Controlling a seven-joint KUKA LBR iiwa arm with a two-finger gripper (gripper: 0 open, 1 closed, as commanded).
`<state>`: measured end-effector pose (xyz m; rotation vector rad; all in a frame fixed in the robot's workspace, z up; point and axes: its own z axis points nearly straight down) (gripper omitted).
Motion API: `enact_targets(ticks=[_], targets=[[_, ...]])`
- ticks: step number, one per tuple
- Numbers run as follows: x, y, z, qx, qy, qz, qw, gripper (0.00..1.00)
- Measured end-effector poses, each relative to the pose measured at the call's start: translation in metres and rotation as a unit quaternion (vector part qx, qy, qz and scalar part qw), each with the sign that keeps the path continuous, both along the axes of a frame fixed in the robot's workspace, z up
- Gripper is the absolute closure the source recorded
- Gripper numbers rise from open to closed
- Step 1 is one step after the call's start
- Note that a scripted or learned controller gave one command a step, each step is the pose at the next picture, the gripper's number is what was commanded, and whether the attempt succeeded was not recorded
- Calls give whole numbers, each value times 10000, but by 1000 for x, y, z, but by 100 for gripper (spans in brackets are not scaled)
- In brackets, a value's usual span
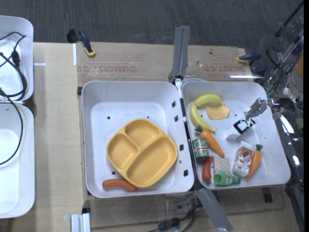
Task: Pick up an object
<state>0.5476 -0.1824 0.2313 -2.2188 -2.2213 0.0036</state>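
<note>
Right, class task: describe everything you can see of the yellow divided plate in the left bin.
The yellow divided plate looks like matte plastic, squarish with rounded corners, and has three compartments: two smaller, one larger. It lies flat, turned at an angle, in the left bin, toward the front. Nothing sits in its compartments. An orange sausage lies against its front-left edge.

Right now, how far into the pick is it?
Done: the arm has reached over the right bin from the right. In hand: nothing seen in the claw, which hovers above bare floor beside the bananas. Left: the grasp and lift. The carrot, can and other items lie in the bin.
</note>
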Motion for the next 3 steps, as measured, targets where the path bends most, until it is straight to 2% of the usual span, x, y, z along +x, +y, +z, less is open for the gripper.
enact_targets(ticks=[1,2,3], targets=[[27,-11,-129,-3,-23,554,9985,0],[27,-11,-120,-4,-25,544,9985,100],[53,49,5,-4,-11,249,9997,100]])
